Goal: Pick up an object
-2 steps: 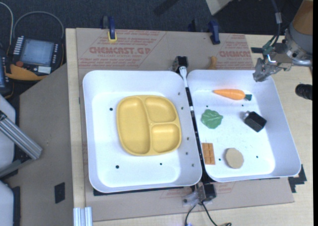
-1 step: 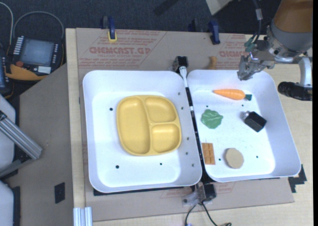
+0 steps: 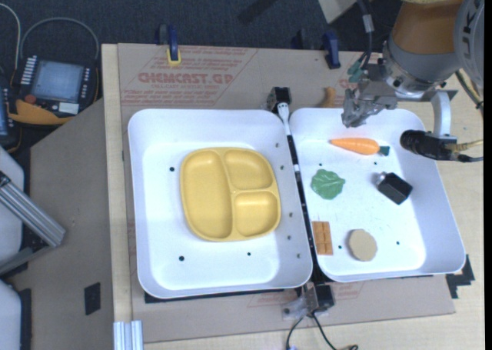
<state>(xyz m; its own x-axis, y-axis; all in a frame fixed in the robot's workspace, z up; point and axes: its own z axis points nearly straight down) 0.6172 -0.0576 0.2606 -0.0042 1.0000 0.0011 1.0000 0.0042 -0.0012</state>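
Note:
In the right bin (image 3: 430, 210) lie an orange carrot (image 3: 354, 145), a green leafy piece (image 3: 327, 184), a small black block (image 3: 394, 188), a round tan cookie (image 3: 362, 245) and a brown wafer (image 3: 322, 237) by the bin's left wall. My gripper (image 3: 355, 115) hangs over the bin's far left part, just above and behind the carrot. I see nothing held between its fingers.
The left bin (image 3: 154, 187) holds a yellow divided plate (image 3: 230, 192). A black cylinder (image 3: 421, 143) on the arm's side sticks out over the right bin's far right rim. Clamps and cables sit along the bench's far edge.

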